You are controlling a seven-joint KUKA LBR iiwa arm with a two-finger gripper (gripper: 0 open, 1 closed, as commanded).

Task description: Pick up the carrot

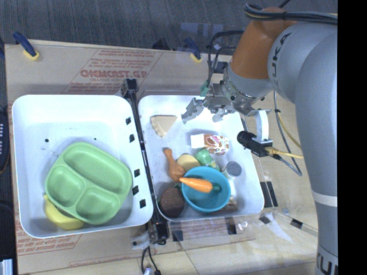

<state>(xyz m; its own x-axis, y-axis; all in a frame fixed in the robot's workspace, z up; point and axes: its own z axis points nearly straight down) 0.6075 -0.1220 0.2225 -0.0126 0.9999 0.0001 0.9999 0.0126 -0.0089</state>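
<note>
The carrot (198,184), orange with a green tip, lies across the blue bowl (206,189) at the front of the right bin (172,104). My gripper (205,113) hangs above the back of that bin, well behind the carrot. Its two fingers are spread apart with nothing between them.
Around the bowl lie a brown round fruit (171,201), a drumstick (170,162), a green item (205,156), a red-and-white packet (213,143), a small grey can (233,169) and a bread slice (163,124). The left bin (34,119) holds a green divided plate (88,181) over a yellow object (59,217).
</note>
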